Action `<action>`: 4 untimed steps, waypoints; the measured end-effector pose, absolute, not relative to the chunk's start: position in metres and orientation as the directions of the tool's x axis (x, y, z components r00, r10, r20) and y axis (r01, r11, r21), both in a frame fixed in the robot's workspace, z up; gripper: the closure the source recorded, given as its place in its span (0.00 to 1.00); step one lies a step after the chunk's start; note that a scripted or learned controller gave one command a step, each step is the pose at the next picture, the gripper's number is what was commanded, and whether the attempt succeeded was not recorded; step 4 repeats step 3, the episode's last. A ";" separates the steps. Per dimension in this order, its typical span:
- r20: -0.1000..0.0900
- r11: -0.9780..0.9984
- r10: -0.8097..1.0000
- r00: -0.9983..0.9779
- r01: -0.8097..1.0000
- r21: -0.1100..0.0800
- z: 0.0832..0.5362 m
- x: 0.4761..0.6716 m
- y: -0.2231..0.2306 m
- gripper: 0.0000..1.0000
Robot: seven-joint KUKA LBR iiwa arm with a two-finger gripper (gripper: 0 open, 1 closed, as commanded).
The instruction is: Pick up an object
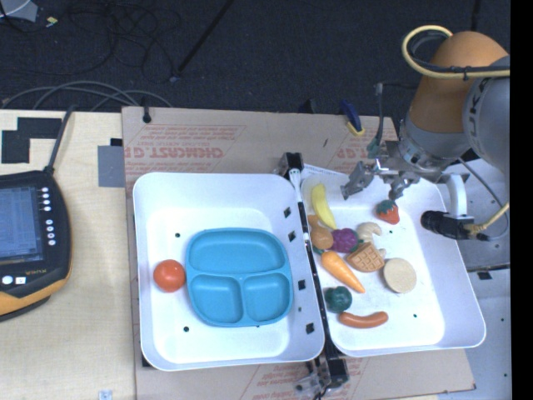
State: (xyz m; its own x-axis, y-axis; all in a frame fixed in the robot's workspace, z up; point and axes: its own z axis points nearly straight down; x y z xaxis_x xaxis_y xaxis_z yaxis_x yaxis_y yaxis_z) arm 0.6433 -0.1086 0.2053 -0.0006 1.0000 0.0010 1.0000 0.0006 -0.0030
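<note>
My gripper hangs over the back of the right bin, its two fingers spread open with nothing between them. Just below its right finger lies a red strawberry. To its lower left lies a yellow banana. Further forward are a purple vegetable, a pale mushroom, a carrot, a waffle-patterned wedge, a round beige disc, a green broccoli and a red sausage. An orange-red tomato sits in the left bin.
A blue divided plate takes up the middle of the left bin, right of the tomato. A black clamp strip joins the two bins. A teach pendant lies at the far left of the bench.
</note>
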 end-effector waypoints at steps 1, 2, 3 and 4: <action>-0.002 -0.003 1.000 0.003 1.000 0.005 0.108 0.605 -0.091 0.00; 0.000 -0.009 1.000 0.009 1.000 -0.003 0.115 0.602 -0.091 1.00; 0.003 0.007 1.000 -0.007 1.000 0.010 0.253 0.579 -0.028 1.00; 0.003 0.007 1.000 -0.007 1.000 0.010 0.253 0.579 -0.028 1.00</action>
